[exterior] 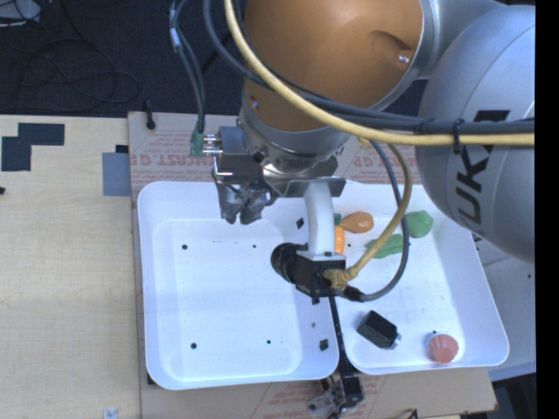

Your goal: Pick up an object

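My gripper (242, 204) hangs over the back edge of the left bin (218, 304), under the big orange band of the arm. I see no object under it or in it. The loose objects lie in the right bin (472, 295): an orange piece (356, 223) and a green piece (418, 223) at the back, and a thin green stick (389, 245) beside them. A black block (378, 329) and a reddish ball (443, 347) lie near the front. The arm hides much of the right bin's back.
A white tube (320, 218) and a black fitting (295, 265) with a yellow cable (376, 250) hang from the arm over the divide between the bins. Brown cardboard (166, 155) lies under the bins, with a pale wooden bench (61, 278) to the left.
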`<action>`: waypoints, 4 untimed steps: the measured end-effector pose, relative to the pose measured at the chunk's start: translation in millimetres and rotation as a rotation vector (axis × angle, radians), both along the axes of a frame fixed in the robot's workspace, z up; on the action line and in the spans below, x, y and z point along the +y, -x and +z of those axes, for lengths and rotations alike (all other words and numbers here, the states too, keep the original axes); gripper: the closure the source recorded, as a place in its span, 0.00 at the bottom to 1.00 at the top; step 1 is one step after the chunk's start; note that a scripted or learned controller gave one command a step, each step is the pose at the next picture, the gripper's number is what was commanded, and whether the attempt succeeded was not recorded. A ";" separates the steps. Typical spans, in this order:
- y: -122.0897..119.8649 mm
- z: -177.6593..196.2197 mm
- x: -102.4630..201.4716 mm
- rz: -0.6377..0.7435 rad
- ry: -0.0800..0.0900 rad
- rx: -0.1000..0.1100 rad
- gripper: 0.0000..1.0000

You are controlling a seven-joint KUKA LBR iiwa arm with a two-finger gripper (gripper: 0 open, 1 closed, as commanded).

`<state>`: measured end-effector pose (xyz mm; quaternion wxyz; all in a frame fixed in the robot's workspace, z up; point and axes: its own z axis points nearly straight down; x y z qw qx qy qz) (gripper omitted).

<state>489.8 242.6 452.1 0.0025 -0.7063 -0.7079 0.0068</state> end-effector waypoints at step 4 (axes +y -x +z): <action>6.4 -152.5 -72.9 -0.004 -0.005 -0.013 1.00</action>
